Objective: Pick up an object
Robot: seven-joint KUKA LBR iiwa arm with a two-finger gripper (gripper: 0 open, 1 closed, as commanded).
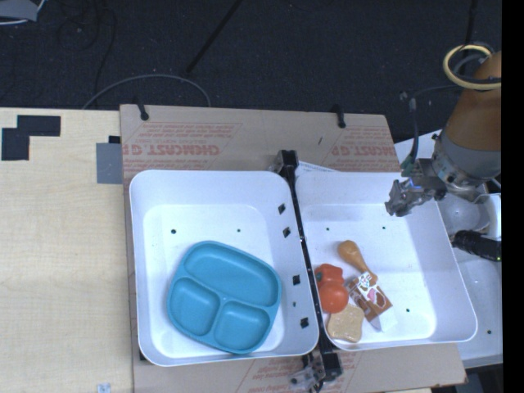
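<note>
In the right bin (426,244), a cluster lies near the left wall. It holds a tan drumstick-shaped piece (354,255), a red tomato-like object (332,288), a small brown and red packet (372,295) and a tan bread-like piece (346,325). My gripper (399,199) hangs over the bin's back right part, up and to the right of the cluster and well apart from it. Nothing shows between its fingers.
A blue sectioned plate (223,296) lies in the left bin (164,211). A black divider (296,244) runs between the two bins. A cardboard sheet (246,142) lies under both bins, and pale bench (57,260) extends to the left.
</note>
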